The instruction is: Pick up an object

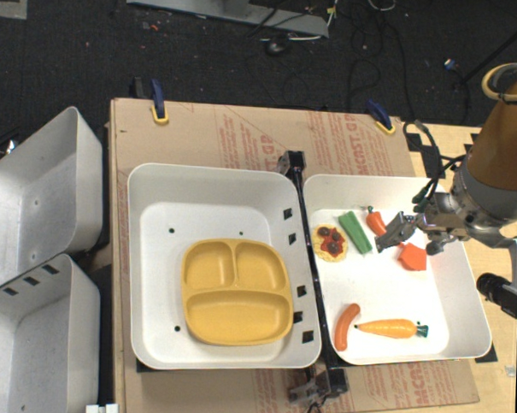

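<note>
Fingers of the gripper [416, 232] stand spread and hold nothing above the right bin [458, 338], so a straight drop onto the orange block [414, 257] near its right edge looks best.

The grey arm reaches in from the right, its claw [409, 236] hanging low with fingers spread apart.
</note>
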`<action>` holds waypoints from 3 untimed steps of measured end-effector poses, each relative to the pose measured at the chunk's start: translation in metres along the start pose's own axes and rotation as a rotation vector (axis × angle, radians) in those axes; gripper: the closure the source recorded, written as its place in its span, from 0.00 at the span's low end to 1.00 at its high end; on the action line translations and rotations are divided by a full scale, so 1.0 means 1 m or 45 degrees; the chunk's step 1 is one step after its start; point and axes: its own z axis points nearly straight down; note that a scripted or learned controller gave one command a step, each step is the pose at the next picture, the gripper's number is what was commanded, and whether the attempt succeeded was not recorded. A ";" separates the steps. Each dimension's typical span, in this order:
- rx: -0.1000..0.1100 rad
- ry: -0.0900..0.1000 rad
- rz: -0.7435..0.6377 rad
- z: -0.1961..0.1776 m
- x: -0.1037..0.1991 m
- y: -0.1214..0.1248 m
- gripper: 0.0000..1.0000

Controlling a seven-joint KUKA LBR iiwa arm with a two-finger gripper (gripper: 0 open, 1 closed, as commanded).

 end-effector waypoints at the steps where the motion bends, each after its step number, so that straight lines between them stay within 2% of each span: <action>1: -0.013 -0.002 -0.003 -0.005 0.000 0.002 0.00; 2: -0.005 -0.001 0.000 0.059 0.000 0.004 0.00; 3: -0.005 0.000 0.000 0.113 0.004 -0.006 0.00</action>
